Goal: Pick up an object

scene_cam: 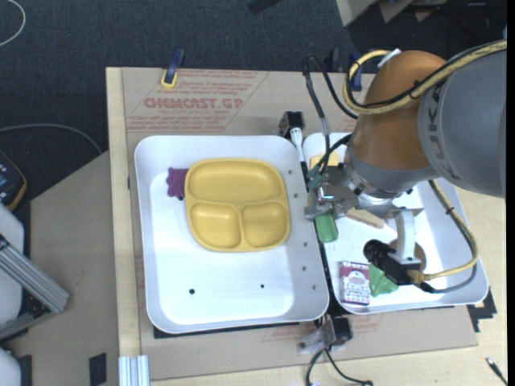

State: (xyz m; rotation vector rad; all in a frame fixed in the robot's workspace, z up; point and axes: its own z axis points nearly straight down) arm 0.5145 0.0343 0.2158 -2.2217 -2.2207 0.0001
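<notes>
My gripper [320, 203] hangs over the left edge of the right bin [451, 294], close to the wall between the two bins. A small green object [326, 229] lies directly under it, and whether the two touch is unclear. A tan stick-like piece [367, 216] sits just to the right of the gripper. Near the front of the right bin lie a small red and white packet [355, 283] and a green piece [386, 285]. The arm covers most of the right bin.
The left bin [229, 296] holds a yellow divided plate [238, 203] with a purple object [175, 182] at its left edge. A yellow and blue clip [171, 70] rests on the cardboard behind the bins.
</notes>
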